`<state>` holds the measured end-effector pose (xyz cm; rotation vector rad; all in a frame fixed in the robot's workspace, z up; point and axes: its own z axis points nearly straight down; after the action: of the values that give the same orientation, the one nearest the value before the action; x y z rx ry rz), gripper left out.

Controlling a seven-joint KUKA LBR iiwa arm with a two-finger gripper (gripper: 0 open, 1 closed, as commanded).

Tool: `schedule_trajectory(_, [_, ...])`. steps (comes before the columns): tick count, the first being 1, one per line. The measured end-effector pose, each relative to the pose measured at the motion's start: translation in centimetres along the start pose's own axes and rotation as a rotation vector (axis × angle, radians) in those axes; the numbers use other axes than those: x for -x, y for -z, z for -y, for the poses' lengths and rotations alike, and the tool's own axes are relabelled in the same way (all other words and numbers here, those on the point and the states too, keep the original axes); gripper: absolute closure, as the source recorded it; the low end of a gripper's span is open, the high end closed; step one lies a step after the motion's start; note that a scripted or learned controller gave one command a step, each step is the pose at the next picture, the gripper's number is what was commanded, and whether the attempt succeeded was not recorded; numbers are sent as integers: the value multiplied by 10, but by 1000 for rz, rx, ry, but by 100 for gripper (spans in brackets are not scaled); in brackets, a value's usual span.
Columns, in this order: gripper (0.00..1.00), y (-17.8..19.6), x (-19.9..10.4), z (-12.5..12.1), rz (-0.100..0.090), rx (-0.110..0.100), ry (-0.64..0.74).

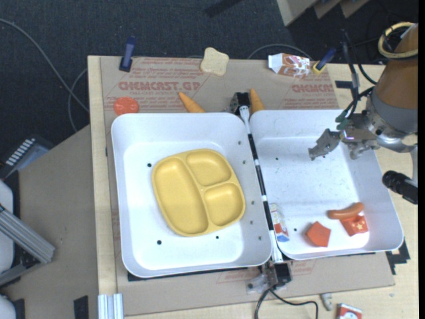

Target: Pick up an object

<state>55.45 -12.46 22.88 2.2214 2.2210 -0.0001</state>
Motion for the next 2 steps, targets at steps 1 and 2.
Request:
schedule_trajectory(1, [0, 27, 12, -23, 1, 2, 1])
schedule_trajectory(2, [0, -45, -23, 17, -1, -2, 0])
